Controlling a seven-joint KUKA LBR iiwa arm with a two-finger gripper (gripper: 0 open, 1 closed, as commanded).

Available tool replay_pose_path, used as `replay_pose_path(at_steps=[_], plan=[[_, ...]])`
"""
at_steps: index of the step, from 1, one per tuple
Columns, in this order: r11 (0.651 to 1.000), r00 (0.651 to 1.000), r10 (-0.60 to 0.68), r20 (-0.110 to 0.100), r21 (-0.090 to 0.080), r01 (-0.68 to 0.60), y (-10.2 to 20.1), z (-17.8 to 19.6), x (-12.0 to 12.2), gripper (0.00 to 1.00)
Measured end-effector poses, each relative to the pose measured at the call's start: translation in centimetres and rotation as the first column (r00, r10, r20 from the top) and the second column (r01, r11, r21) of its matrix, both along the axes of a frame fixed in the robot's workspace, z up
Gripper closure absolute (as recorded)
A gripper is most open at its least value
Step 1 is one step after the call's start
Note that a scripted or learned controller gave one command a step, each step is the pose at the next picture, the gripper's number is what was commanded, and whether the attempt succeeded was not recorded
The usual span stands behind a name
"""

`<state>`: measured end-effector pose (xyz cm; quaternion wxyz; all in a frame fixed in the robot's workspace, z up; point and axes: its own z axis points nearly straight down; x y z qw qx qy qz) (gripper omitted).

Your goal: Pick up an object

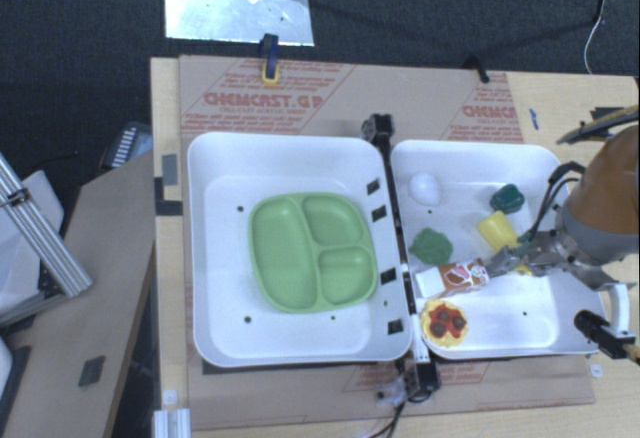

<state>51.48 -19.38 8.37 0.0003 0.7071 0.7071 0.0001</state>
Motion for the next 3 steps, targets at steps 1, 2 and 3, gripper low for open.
replay_pose_path(at_steps=[1, 2, 3], plan=[[1.000, 1.000, 0.000, 0.003, -0.002, 0.000, 0.0, 1.2, 0.1, 1.00], [1.000, 1.000, 0.003, 0.005, -0.002, -0.003, -0.3, 5.5, 0.4, 1.00], [1.000, 1.000, 0.003, 0.006, -0.003, -0.003, -1.2, 10.2, 0.6, 1.00]])
